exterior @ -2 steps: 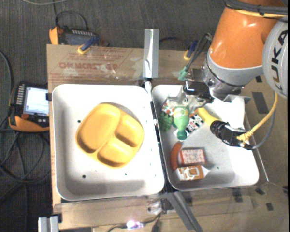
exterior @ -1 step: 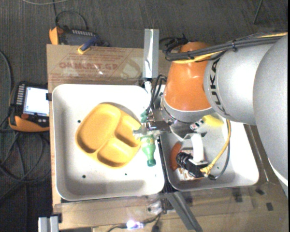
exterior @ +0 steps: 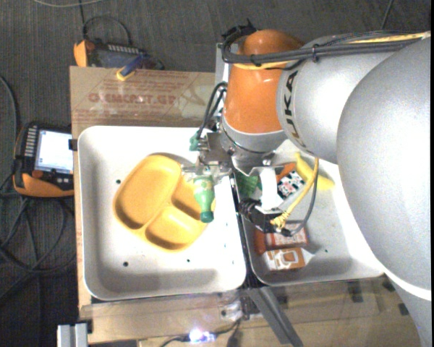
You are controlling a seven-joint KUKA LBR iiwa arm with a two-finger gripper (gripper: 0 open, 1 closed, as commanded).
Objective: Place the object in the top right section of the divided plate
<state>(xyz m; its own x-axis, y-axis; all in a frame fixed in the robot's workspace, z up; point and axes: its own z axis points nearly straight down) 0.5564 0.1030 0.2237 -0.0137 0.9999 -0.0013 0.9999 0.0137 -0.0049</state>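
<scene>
Dark carpet surrounds the bench; two white bins sit side by side. Left bin [exterior: 101, 266] holds a yellow divided plate [exterior: 155, 197]. Gripper [exterior: 202, 176] hangs over the plate's right edge, its fingers closed on a green and yellow object [exterior: 205, 197] that hangs directly below them, over the plate's right rim. Right bin [exterior: 333, 266], beside the plate's bin, holds a brown packet [exterior: 284, 255].

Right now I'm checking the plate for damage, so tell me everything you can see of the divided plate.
The divided plate is yellow-orange, glossy like plastic, with rounded edges and raised ridges splitting it into three sections. It lies flat and turned at an angle in the left white bin. A green object overlaps its right edge. No cracks visible.
</scene>
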